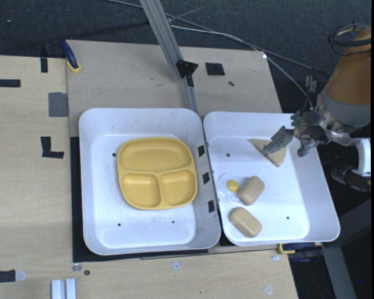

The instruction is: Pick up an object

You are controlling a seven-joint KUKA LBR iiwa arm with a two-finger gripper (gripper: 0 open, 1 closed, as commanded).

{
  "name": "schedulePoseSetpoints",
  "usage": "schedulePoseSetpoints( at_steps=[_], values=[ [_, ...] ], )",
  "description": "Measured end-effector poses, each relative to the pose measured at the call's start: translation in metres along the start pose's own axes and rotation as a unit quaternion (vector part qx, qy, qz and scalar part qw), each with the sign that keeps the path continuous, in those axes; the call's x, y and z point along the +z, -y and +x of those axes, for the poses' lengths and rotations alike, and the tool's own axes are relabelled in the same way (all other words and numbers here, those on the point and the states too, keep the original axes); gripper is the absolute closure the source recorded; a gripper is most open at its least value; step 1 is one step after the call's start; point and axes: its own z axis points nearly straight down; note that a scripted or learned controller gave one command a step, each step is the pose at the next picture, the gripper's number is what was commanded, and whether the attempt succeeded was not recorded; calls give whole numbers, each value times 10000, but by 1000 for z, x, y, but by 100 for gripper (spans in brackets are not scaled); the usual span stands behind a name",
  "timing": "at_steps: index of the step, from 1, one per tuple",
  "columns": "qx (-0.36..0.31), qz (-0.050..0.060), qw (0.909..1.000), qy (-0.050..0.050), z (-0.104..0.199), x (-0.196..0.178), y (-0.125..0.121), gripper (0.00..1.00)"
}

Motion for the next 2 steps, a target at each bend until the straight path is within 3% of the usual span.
schedulePoseSetpoints(
  at_steps=[1, 2],
  values=[
    [-17, -62, 10000, 11, 0, -7, -2, 0],
    [-18, -49, 10000, 11, 4, 36, -5, 0]
  ],
)
